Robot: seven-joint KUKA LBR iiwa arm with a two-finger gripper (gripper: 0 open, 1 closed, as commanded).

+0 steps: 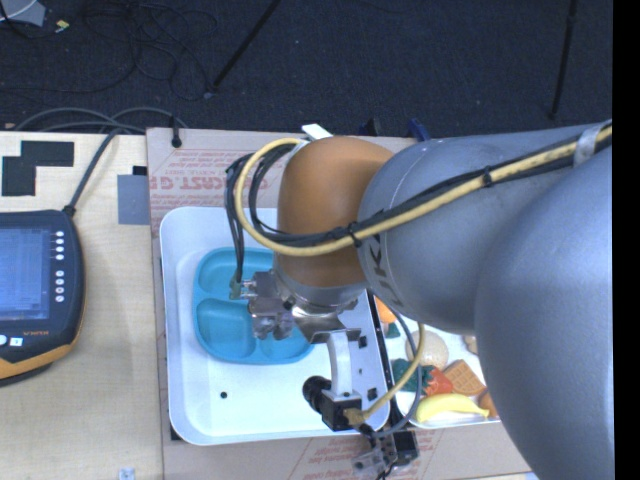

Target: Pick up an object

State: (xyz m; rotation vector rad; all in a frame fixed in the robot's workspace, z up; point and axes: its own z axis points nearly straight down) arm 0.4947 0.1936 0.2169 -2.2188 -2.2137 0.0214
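A light-blue plastic dish with two compartments (222, 308) lies in the left white bin (195, 398), toward its middle. My gripper (268, 322) hangs low over the dish's right part, under the orange wrist band, and hides that side of the dish. Whether it touches the dish is not visible. In the right bin (470, 420) a yellow banana-shaped toy (452, 406), a brown waffle-like piece (462, 375) and a green piece (407, 372) lie near the front, largely hidden by the arm.
The grey arm covers most of the right bin and the back of the left one. Both bins rest on a cardboard sheet (200, 173). A control pendant with a screen (30, 288) lies on the bench at the left.
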